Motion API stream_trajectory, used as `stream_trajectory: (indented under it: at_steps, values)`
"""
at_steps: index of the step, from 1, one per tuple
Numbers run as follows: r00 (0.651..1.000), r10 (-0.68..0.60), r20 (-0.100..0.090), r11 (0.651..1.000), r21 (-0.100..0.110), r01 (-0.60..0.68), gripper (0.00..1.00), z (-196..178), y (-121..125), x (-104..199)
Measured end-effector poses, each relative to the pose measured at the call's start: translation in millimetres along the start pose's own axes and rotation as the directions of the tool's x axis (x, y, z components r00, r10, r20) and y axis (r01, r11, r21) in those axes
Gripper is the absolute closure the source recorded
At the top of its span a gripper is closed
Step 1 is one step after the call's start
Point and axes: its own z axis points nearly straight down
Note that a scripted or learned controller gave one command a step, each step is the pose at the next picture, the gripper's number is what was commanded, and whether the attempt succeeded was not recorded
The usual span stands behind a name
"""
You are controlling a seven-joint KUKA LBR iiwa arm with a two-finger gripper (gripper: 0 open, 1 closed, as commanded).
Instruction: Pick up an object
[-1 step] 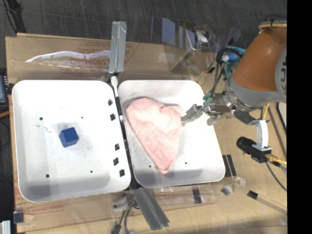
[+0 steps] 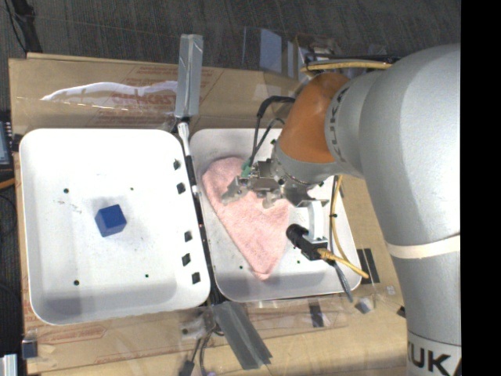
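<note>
Left white plastic bin (image 2: 47, 210): one small blue cube (image 2: 111, 219) sitting left of centre, well apart from the arm. Grey metal divider clamp strip (image 2: 189, 84) runs up from between the two bins.

Right white plastic bin (image 2: 227, 288): pink terry cloth (image 2: 252, 218) lying flat-ish, rumpled, spread from the upper left toward the bottom middle. The two-finger gripper (image 2: 252, 186) is down on the cloth's upper part, metal fingers spread, tips at or just above the fabric. Nothing visibly pinched between them, so read it as open, not holding.

Grey arm with orange wrist band (image 2: 313, 124) covers the right half of that bin; black connector and yellow cable (image 2: 333, 257) hang just beside the cloth's right edge.

Risks, my judgement: fingers may close on flat fabric and catch no fold, lifting empty. A thin pinch could slip out on the way up. The dangling cable could drag the cloth or snag. The cloth hangs long, so it may catch the bin wall.
</note>
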Motion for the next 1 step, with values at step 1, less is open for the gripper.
stream_trajectory:
  at_steps: [1]
  values:
    - [0.992,-0.125,-0.001,0.992,-0.003,0.125,0.00,28.2,-54.6,1.4]
